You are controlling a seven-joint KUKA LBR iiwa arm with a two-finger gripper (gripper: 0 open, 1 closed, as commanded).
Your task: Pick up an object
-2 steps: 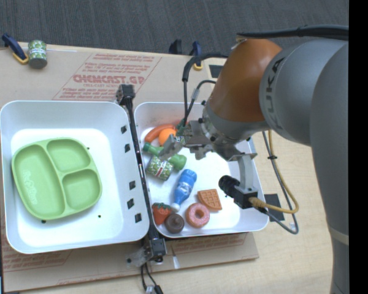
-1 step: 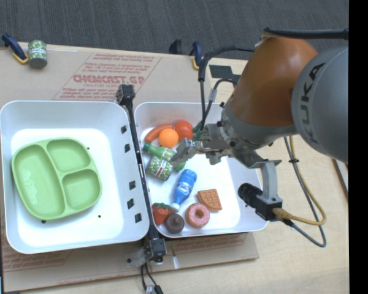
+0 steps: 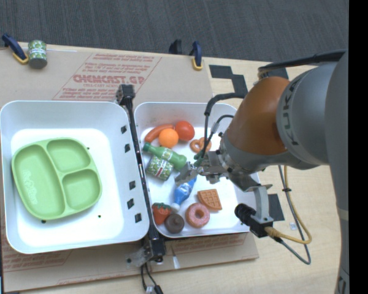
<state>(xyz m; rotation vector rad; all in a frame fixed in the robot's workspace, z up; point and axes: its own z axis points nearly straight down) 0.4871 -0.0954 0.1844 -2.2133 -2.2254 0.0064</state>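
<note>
Gripper (image 3: 192,175) sits low in the right bin (image 3: 233,110), fingertips just above the blue bottle (image 3: 183,192); whether they are spread or closed cannot be told (arm hides most of them). Landmark: blue bottle, lying tilted near the bin's middle. Left of and above it, a green can (image 3: 160,168) and a green bottle (image 3: 165,154). Farther above, an orange (image 3: 168,138) and a tomato (image 3: 184,130). Right of it, a waffle (image 3: 210,199); below, a pink doughnut (image 3: 198,215), a chocolate doughnut (image 3: 174,223) and a strawberry (image 3: 160,212). Well left, the left bin (image 3: 24,112) holds a green divided plate (image 3: 56,177).
</note>
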